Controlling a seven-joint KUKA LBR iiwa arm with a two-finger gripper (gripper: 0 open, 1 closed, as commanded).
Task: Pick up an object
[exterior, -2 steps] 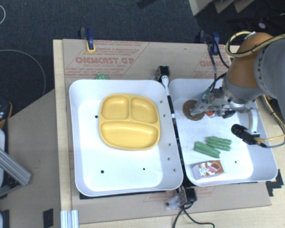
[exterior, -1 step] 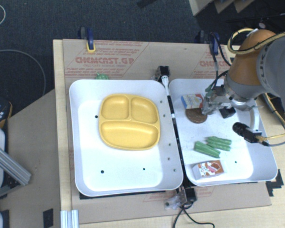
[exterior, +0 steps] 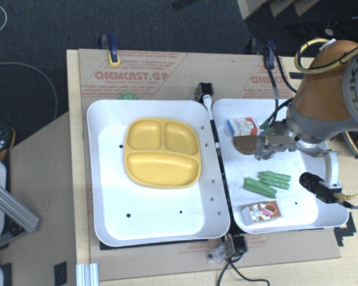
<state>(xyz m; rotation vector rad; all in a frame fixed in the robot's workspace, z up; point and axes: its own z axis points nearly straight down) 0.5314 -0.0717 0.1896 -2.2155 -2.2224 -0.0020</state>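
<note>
Hand (exterior: pixel 267 149) low in right bin (exterior: pixel 322 219), touching brown disc (exterior: pixel 244 145); grip state unclear. Carton (exterior: pixel 241 126) just beyond, green beans (exterior: pixel 267 183) and packet (exterior: pixel 262 211) nearer. Yellow tray (exterior: pixel 163 152) in left bin (exterior: pixel 107 177).

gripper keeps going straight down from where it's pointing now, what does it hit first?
Most likely the brown round object in the right bin: the gripper hangs at its right edge. Depth is unclear from above, so it could instead land on bare bin floor just beside it.
</note>
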